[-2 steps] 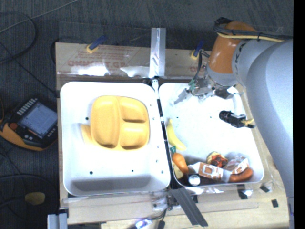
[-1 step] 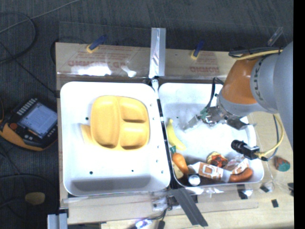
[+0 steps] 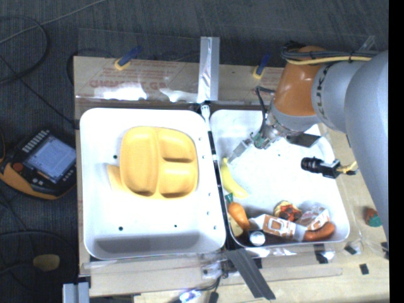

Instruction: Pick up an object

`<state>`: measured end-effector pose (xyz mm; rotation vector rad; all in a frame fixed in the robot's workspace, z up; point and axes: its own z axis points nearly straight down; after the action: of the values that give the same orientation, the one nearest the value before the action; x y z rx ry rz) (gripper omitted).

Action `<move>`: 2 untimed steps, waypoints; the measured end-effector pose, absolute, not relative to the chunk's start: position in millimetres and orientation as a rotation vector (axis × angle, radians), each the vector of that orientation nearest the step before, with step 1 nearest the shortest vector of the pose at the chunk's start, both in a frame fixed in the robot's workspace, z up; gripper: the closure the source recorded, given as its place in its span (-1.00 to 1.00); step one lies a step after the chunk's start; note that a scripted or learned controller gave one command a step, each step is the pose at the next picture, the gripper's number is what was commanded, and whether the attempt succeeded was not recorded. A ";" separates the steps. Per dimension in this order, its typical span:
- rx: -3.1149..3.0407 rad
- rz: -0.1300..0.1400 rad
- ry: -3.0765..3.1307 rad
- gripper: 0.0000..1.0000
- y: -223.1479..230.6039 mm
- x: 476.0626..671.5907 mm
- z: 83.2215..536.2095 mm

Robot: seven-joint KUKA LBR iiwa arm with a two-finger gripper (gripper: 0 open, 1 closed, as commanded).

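My gripper [image 3: 242, 149] hangs low over the upper left of the right bin [image 3: 284, 169], pointing down-left; nothing shows in its grasp. Just below its tip, a yellow banana [image 3: 228, 180] lies against the bin's left wall. Along the bin's front edge lie an orange carrot [image 3: 238, 214], a small black-and-white item [image 3: 255, 237], a brown packet [image 3: 278, 225], a wrapped item [image 3: 314, 218] and a red sausage [image 3: 319, 233].
A yellow divided tray [image 3: 158, 161] lies in the left bin [image 3: 145, 232]. The grey arm with its orange band [image 3: 297, 93] crosses the right bin's upper right corner. A handheld device [image 3: 45, 161] lies on the floor at the left.
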<state>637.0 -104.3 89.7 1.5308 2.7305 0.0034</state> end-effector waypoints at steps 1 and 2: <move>1.531 0.012 2.728 1.00 -103.0 638.0 100.6; 1.901 -0.002 2.500 1.00 -59.0 657.5 183.6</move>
<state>657.5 -59.0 183.6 1.9011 2.5004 -0.0019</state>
